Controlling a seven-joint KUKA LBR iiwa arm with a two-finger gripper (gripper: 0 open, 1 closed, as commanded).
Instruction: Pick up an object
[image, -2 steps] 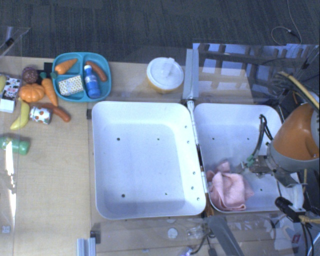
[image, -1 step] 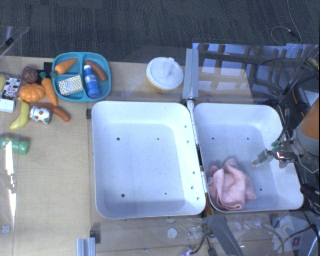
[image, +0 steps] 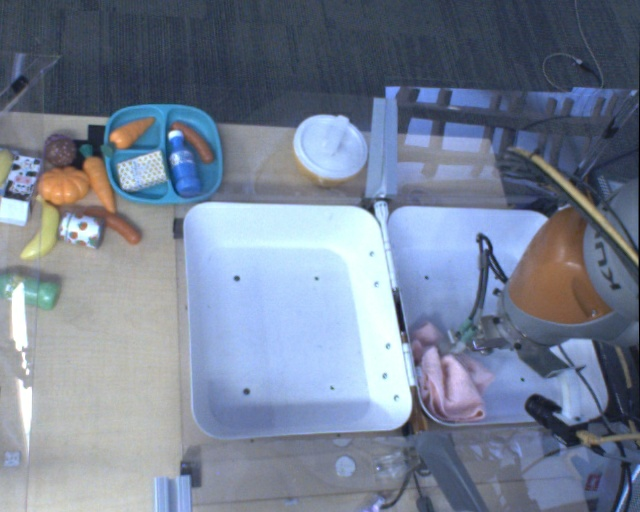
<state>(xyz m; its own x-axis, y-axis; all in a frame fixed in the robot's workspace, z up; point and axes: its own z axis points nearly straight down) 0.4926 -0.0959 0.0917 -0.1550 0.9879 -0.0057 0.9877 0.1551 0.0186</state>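
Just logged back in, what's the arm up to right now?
The arm is reaching into the right bin from the right, with its gripper down beside the crumpled pink cloth in the bin's near-left corner. The cloth lies on the bin floor, so nothing looks lifted yet. The left bin isn't involved.

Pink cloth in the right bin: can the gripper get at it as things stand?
Probably yes. The pink cloth lies bunched in the right bin's near-left corner, with nothing on top, and the gripper sits just beside its right edge. The bin walls close by may crowd the approach.
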